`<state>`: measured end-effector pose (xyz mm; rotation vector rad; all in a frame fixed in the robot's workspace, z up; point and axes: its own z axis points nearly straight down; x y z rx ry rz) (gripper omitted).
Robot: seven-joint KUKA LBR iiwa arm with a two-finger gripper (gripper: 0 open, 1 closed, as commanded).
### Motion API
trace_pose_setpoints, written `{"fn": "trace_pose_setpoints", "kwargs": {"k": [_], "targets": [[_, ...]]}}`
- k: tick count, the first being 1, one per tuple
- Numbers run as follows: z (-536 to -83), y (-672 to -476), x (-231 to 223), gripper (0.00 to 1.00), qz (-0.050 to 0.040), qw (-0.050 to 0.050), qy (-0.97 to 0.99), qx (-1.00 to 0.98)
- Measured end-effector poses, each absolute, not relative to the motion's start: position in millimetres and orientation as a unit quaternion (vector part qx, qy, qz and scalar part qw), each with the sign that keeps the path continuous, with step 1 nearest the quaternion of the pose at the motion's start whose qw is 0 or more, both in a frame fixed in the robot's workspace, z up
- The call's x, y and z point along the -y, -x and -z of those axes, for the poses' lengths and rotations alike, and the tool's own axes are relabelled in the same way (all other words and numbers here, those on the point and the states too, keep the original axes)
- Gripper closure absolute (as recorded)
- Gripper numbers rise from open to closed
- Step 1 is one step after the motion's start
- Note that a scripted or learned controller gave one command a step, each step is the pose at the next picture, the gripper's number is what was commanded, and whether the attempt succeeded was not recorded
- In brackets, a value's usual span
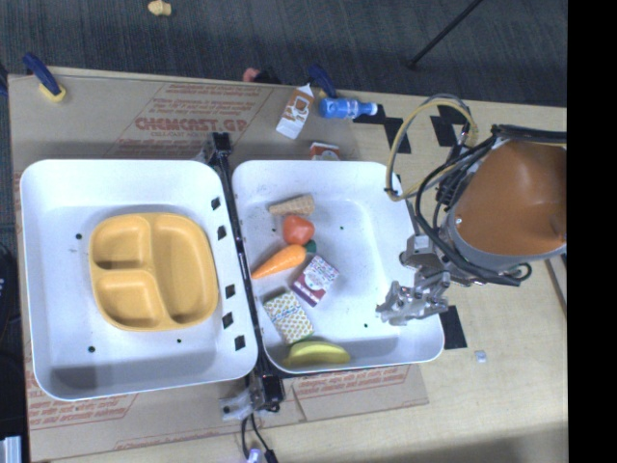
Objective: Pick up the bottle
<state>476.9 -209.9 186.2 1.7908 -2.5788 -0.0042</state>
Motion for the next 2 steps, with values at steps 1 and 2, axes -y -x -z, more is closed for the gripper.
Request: {"fn": "trace_pose_setpoints", "kwargs": {"k": [1,2], "targets": [[-205.5,-476.9,210.5,1.00,0.0005,0.000,-0.760,0.650],[-215.6,-477.7,209.8,1.00,0.0013,0.001,-0.760,0.649]]}}
